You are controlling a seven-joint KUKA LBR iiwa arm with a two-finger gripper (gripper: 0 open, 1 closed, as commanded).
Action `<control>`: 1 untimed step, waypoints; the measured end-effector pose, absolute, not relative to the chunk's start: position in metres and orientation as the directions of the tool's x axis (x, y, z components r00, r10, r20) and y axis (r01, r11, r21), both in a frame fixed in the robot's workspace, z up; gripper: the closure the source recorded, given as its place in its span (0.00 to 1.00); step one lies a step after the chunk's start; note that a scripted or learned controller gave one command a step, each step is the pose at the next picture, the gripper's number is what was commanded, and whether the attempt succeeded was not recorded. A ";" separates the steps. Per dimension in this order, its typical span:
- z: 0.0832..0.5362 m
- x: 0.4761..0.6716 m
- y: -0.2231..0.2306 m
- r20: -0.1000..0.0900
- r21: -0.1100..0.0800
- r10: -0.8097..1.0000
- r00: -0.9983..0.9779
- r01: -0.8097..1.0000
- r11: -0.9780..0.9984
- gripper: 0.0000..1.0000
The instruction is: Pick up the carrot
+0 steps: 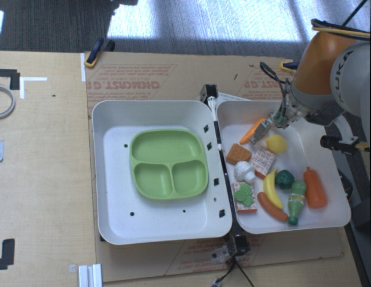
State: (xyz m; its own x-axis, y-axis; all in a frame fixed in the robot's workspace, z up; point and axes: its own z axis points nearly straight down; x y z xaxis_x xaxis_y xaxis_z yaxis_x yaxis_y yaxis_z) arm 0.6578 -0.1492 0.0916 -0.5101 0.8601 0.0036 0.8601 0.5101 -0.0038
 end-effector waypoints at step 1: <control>0.092 0.659 -0.101 0.000 -0.001 0.933 -0.359 0.933 0.359 0.00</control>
